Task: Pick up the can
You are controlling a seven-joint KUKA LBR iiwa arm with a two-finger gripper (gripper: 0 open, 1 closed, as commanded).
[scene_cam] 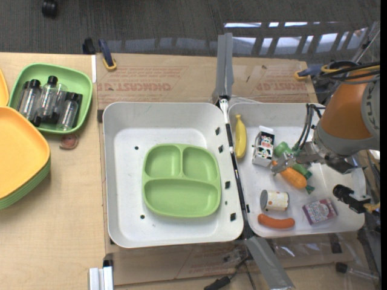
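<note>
Robotics lab: cardboard-covered bench (181, 77), twin white bins (115, 180), office-chair caster (49, 6) on carpet.

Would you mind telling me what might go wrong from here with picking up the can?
1. The gripper sits by the carrot, apart from the can, so it may close on the wrong item.
2. The can lies on its side and could roll away.
3. The sausage lies close below it, crowding the grasp.

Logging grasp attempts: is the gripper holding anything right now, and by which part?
Cannot be told. The gripper sits low beside the carrot, and its tips are too unclear. The can lies apart, untouched.
</note>
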